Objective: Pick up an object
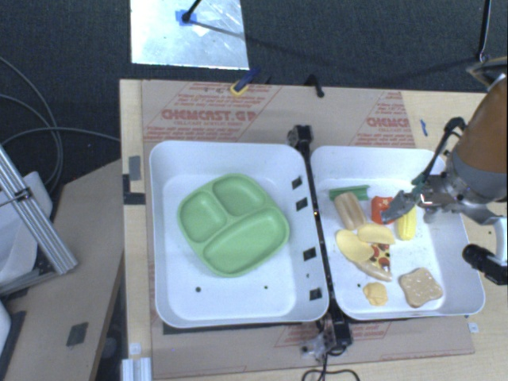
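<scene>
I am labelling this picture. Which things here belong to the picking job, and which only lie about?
Belonging to the job:
hand
red toy
corn cob
pizza slice
toast
right bin

Lying about:
green plate
left bin

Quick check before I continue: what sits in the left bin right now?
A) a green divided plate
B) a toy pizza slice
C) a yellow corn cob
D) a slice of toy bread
A: the green divided plate lies alone in the left bin, while the toy foods are all in the right bin.
</scene>
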`<state>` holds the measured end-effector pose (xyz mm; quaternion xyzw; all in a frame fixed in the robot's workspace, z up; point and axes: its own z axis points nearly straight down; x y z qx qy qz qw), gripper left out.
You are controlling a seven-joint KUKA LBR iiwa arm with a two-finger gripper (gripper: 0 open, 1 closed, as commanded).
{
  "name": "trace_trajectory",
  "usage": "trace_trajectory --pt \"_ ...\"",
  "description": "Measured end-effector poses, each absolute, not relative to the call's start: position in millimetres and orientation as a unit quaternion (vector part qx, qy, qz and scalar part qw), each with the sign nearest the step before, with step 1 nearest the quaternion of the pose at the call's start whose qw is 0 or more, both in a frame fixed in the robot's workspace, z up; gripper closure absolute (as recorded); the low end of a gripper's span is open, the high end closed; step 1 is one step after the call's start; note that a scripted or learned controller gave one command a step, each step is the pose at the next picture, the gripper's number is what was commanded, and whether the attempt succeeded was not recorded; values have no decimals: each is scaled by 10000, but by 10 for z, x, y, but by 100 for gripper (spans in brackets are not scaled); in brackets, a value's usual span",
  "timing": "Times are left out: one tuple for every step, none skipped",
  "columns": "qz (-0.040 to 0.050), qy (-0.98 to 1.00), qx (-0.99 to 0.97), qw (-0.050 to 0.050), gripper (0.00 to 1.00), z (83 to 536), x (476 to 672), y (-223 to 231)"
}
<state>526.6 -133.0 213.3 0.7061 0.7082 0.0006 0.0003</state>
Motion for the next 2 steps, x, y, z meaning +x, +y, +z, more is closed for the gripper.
trace_trajectory --pt "-1 7073 7069 -23 0 794 5041 -1235" --pt "23 7096 7046 18 0 1419 5038 -871"
